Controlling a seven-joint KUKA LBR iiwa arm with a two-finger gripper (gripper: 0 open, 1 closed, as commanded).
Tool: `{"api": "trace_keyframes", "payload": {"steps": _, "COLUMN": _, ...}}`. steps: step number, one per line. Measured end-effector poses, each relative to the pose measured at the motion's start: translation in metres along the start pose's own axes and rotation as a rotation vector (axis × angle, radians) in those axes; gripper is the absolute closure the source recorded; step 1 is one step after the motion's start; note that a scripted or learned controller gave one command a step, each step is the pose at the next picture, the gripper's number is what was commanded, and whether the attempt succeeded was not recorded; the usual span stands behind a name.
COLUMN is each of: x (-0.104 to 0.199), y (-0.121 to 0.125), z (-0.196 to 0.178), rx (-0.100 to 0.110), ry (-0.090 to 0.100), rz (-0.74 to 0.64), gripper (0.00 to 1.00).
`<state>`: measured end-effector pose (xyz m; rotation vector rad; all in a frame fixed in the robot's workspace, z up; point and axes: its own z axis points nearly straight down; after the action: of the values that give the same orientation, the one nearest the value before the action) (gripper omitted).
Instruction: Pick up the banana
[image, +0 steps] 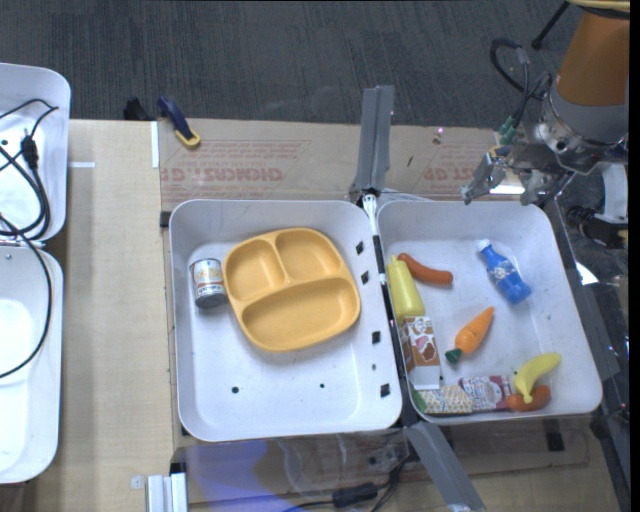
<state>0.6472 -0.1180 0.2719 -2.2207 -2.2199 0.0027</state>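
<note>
The banana (536, 371) is small and yellow. It lies in the near right corner of the right bin (560, 300), resting against an orange-red sausage (527, 401). My gripper (508, 186) hangs over the far rim of the right bin, well behind the banana. It is open with nothing between its fingers.
Sharing the right bin are a blue bottle (503, 272), a carrot (473, 332), a red sausage (426, 270), a yellow bottle (405, 290), a carton (423, 350) and a packet (472, 392). The left bin (290, 400) holds a yellow divided plate (292, 288) and a can (208, 283).
</note>
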Motion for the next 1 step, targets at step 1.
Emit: {"api": "trace_keyframes", "payload": {"steps": 1, "x": 0.0732, "y": -0.0426, "z": 0.0817, "rx": 0.003, "ry": -0.001, "rz": 0.236, "gripper": 0.0}}
